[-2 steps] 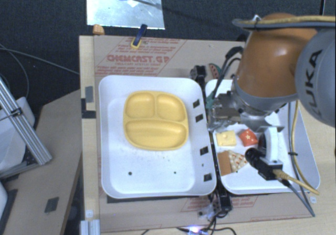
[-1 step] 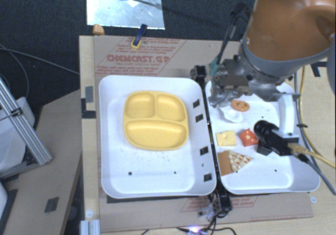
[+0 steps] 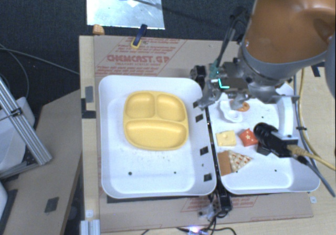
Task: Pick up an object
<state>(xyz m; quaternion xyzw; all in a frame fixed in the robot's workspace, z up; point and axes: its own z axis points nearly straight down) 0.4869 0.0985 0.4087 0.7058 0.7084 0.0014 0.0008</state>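
Fingers of the gripper (image 3: 229,100): whether apart or together cannot be told. Left bin (image 3: 110,176) holds a yellow divided plate (image 3: 155,120). In the right bin (image 3: 273,180), the gripper hangs over a white object (image 3: 231,113); cheese square (image 3: 226,138), pizza slice (image 3: 234,161) and red piece (image 3: 248,137) lie nearby. Nothing appears lifted; grasp and lift judged outstanding.

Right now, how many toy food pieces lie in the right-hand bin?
4 show: a white piece nearest the arm, a yellow cheese square, a red piece beside it, and a pizza slice nearest the front. The arm may hide others.
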